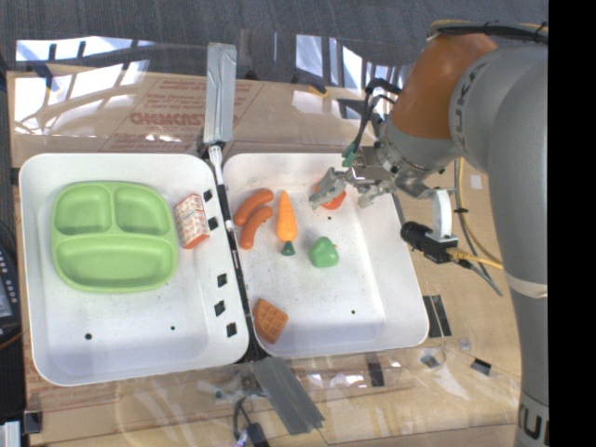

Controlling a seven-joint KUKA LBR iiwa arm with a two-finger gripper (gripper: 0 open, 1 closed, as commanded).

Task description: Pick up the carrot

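Orange tapered plastic carrot (286,218), green-tipped: lay in right white bin (391,287), long axis running near-to-far, tip toward camera, beside twin orange sausages (253,217). Jaws (328,192): just right of carrot, above red-orange item (335,200); open-or-closed state indeterminable.

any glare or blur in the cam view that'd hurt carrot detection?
Camera view: carrot evenly lit, sharp, with a faint shadow; bright window reflections streak the bench above the bins, well away from it; gripper looks a bit soft, partly covering something red-orange.
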